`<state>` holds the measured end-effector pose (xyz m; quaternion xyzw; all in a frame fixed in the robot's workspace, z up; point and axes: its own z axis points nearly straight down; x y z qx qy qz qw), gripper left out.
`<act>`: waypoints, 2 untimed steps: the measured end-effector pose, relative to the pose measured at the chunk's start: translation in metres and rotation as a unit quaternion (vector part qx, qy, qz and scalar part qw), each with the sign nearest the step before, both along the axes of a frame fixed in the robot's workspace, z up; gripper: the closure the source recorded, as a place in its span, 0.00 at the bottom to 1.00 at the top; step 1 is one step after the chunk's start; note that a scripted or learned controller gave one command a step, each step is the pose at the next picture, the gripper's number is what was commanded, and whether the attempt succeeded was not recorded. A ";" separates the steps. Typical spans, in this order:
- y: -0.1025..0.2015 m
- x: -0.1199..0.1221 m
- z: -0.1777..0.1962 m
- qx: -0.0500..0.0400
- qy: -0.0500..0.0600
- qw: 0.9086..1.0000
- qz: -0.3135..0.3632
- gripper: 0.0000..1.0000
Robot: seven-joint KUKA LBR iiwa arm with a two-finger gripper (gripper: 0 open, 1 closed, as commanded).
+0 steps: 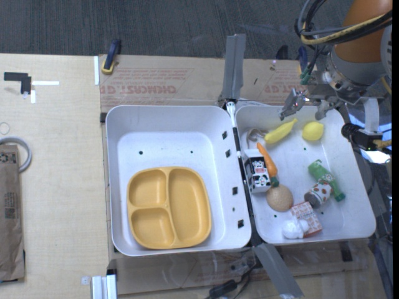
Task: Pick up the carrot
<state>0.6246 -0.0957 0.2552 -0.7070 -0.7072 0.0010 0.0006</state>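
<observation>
The carrot (268, 159) is a small orange stick with a green tip. It lies in the right bin (355, 167), near that bin's left wall and pointing toward the far side. My gripper (308, 108) hangs over the far edge of the right bin, up and to the right of the carrot and well apart from it. Its two fingers stand apart with nothing between them.
Around the carrot lie a yellow banana (280, 131), a lemon (313, 130), a small black-and-white box (258, 173), a brown ball (280, 198), a green bottle (325, 179), a can (317, 195) and a red-and-white carton (307, 218). A yellow divided plate (168, 205) sits in the left bin (156, 129).
</observation>
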 end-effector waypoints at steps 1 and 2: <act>-0.010 -0.059 -0.121 0.000 0.000 0.998 0.062 0.00; -0.038 -0.030 -0.128 0.000 -0.001 0.996 0.084 0.00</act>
